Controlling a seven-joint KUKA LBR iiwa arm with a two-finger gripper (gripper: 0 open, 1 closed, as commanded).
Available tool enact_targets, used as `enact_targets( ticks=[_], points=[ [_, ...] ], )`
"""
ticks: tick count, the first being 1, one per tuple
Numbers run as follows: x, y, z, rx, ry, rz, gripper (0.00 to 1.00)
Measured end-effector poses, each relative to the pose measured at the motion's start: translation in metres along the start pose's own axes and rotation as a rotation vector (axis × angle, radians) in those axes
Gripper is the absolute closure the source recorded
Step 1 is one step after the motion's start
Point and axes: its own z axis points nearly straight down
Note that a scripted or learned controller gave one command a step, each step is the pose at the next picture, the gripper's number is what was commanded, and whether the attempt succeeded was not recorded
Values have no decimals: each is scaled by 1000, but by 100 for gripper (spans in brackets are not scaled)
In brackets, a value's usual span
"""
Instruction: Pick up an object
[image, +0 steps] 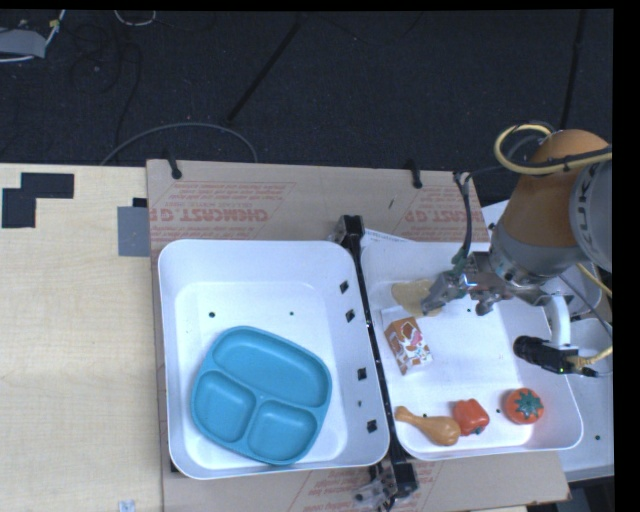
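Nearest the lens, along the front wall of the right bin (560, 440), three small toy foods lie in a row: a tan drumstick (428, 424) with its thick end toward the red block (470, 416) just beside it, and, a little apart at the right, an orange tomato-like piece (523, 405) with a green top. Farther back in the same bin a small printed packet (408, 343), white with red and brown markings, lies flat and tilted near the divider. Behind it a pale beige flat piece (410, 293) rests near the bin's back left corner.

Over that beige piece's right edge sits the gripper (447, 291), grey and low in the bin, carried by the arm (545, 215) with its orange band. Whether its claw is spread or pressed together cannot be told from this angle, and nothing can be seen pinched in it.

Left of the divider, the left bin (180, 270) holds a blue three-compartment plate (262, 394). Both bins rest on a cardboard sheet (250, 205) with red print.
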Motion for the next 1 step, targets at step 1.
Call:
enact_targets(
  ticks=[1],
  points=[
    [-2,2,40,-6,-1,1,0]
  ],
)
